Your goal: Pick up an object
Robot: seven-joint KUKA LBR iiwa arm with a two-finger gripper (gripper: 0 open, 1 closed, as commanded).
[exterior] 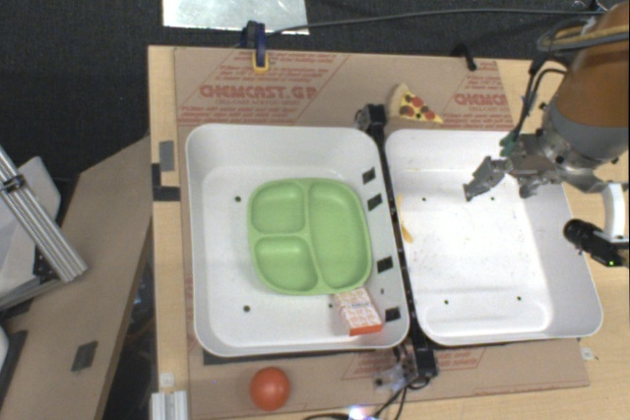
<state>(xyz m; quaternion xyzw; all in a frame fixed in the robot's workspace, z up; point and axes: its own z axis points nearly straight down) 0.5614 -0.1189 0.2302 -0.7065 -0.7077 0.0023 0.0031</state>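
My gripper (484, 180) hangs over the far part of the right bin (512, 310), pointing left; whether it is wide or narrow I cannot tell from this angle. Nothing shows in its grasp. In the left bin (212, 211) lies a green divided tray (308, 233), and just beside its near right corner a small red-and-white box (356, 313) rests on the bin's wall. A pizza slice toy (416, 105) sits beyond the bins (on the board), and a red ball (270, 388) lies near the front edge.
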